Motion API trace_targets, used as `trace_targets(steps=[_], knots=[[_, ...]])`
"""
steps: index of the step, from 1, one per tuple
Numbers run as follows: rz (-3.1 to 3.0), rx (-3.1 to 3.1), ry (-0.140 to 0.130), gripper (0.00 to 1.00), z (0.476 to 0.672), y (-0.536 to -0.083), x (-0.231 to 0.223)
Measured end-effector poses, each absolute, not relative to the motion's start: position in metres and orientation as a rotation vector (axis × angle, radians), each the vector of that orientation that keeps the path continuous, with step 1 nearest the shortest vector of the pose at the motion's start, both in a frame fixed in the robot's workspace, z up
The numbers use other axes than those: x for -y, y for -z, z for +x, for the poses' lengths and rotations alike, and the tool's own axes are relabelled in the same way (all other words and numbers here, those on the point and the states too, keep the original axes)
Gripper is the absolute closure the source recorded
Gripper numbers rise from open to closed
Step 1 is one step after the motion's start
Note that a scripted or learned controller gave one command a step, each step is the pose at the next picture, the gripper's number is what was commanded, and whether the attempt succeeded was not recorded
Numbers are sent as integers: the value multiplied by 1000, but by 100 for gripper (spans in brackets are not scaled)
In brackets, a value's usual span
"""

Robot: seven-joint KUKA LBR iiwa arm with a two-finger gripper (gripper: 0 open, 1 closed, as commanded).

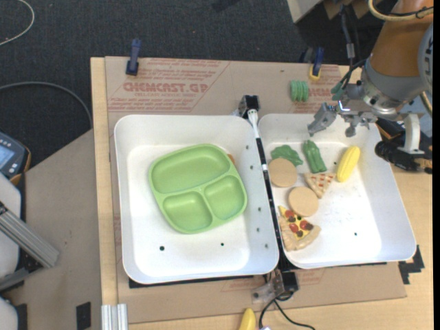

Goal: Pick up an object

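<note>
You're looking at a cluttered target zone, so the main risk is a bad pick: the gripper (pixel 342 118) is hanging over the back edge of the right bin (pixel 385 243), and the toy food below it is packed tight. The corn cob (pixel 348 163) is lying just beside the small pizza wedge (pixel 320 182), and the green bean pod (pixel 315 155) is sitting next to the leafy green piece (pixel 286 155), so a descent slightly off centre is likely nudging one piece into another or pinching two at once (or closing on nothing). The corn is rounded and smooth-looking, so I'm judging it prone to rolling or squirting out of a two-finger pinch. The bin's rear wall is also close to the fingers, so a drop straight down from here is risking a clip on the rim. The fingers are looking spread apart, nothing between them and nothing touching them. The two tan round discs (pixel 282 174) and the bigger pizza slice (pixel 298 227) are lying nearer the front, well apart from the gripper. The left bin (pixel 130 253) is holding the green divided tray (pixel 198 188).
</note>
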State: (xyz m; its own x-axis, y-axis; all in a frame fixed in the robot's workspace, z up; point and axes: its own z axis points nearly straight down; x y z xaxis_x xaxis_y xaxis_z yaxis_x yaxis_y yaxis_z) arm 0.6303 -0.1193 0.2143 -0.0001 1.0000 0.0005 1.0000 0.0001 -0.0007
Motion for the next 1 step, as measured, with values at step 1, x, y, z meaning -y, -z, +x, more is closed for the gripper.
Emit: trace_targets(steps=[1], knots=[[-2214,2212,-11,0,587,-107,108]])
